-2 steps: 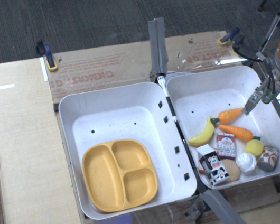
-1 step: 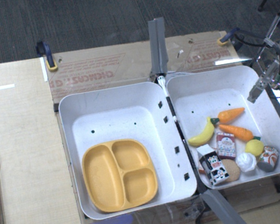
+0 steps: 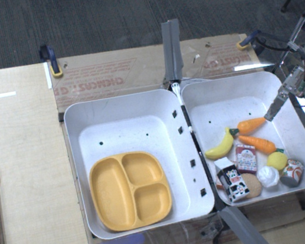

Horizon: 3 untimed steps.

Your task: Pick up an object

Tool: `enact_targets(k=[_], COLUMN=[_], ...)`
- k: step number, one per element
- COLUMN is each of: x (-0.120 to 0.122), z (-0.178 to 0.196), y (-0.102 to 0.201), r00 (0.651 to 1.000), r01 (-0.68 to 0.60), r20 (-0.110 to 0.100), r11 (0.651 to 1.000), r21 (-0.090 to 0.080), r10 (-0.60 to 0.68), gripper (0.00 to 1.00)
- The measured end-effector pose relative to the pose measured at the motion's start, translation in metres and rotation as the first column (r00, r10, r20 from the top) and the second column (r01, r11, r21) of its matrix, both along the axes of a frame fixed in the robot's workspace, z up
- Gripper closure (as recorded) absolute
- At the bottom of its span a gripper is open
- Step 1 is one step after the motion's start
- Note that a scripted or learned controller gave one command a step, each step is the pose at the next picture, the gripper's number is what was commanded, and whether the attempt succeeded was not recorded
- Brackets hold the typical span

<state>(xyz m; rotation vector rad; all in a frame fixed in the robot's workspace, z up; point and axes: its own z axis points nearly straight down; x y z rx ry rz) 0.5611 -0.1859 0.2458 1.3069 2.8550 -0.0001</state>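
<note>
Two carrots (image 3: 252,125) lie crowded among the toys in the right bin (image 3: 197,110), my gripper (image 3: 272,112) poised at the upper one's tip, jaw state indiscernible; a slanted, end-on contact there risks pushing it aside rather than seizing it.

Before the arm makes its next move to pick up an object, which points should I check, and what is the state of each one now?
1. Objects available in the right bin: ok, a banana, two carrots and several other items lie there.
2. Tool over the right bin: ok, its tip is beside the upper carrot.
3. Tool open or shut: cannot tell.
4. Something already held: cannot tell, nothing visible between the fingers.
5. Upper carrot free of neighbours: ok, it lies a little apart from the lower carrot.
6. Left bin: ok, holds a yellow divided plate, away from the tool.
</note>
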Motion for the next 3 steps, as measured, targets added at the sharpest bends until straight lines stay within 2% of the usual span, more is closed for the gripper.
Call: enact_targets(k=[1, 2, 3], x=[-0.026, 0.009, 0.043], z=[-0.062, -0.141, -0.149], y=[0.008, 0.019, 0.016], r00=[1.0, 0.983, 0.982], r01=[0.001, -0.181, -0.188], r20=[-0.002, 0.032, 0.008], r11=[1.0, 0.983, 0.982], r21=[0.001, -0.016, -0.003], r10=[-0.001, 0.182, 0.188], gripper=[0.0, 0.0, 0.0])
